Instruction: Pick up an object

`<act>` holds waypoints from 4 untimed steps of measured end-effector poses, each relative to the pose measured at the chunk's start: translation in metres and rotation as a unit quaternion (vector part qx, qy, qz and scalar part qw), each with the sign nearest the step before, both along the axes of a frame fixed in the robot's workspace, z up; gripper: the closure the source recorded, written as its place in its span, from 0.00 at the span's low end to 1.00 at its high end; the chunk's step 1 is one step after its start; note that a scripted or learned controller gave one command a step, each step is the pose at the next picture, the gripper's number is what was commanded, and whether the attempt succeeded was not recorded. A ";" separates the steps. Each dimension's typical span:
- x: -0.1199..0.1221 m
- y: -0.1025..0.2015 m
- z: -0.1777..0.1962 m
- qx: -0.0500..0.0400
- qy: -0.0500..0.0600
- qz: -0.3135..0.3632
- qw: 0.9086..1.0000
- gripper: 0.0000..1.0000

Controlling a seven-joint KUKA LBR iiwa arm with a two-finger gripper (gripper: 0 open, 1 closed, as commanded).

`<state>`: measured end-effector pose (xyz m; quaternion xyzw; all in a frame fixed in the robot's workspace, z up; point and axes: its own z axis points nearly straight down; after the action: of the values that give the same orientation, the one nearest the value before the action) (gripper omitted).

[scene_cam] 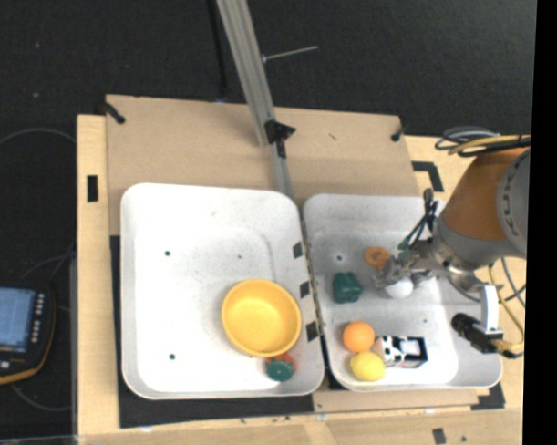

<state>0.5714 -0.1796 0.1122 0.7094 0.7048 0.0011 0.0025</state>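
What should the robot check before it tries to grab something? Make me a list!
1. Gripper is over the right bin: ok.
2. Something sits under it, a small white object: ok.
3. White object is between the fingers: cannot tell.
4. Neighbours stay clear: the green block lies apart, ok; the small orange piece lies very close, not ok.
5. Orange ball, yellow ball and black-and-white toy sit out of the way near the front: ok.
6. Yellow bowl is in the left bin, away from the arm: ok.
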 end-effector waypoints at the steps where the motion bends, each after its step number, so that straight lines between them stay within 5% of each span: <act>1: 0.003 -0.006 0.064 0.000 -0.002 0.002 1.000 1.00; 3: -0.001 -0.015 0.167 0.000 -0.001 0.005 1.000 1.00; 4: 0.017 0.040 0.172 0.001 0.001 0.007 1.000 1.00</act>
<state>0.5881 -0.1400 0.2841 0.7045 0.7097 0.0011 0.0014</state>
